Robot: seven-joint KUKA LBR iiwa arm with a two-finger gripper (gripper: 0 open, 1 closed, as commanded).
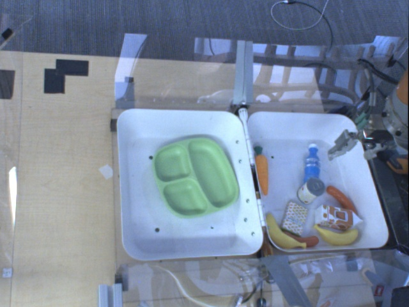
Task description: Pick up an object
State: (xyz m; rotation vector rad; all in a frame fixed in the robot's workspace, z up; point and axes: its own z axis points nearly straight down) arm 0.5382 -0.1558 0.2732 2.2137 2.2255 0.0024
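The right bin holds several small items. An orange carrot lies by the left wall and a blue bottle in the middle, with a round tin just below it. Toward the front are a red sausage, a small carton, a patterned packet and two yellow bananas. My gripper hangs over the bin's right side, to the right of the bottle. It is open, with nothing between its fingers.
The left bin holds a green divided plate. A raised divider separates the two bins. Cables and frame parts crowd the back right, next to the arm.
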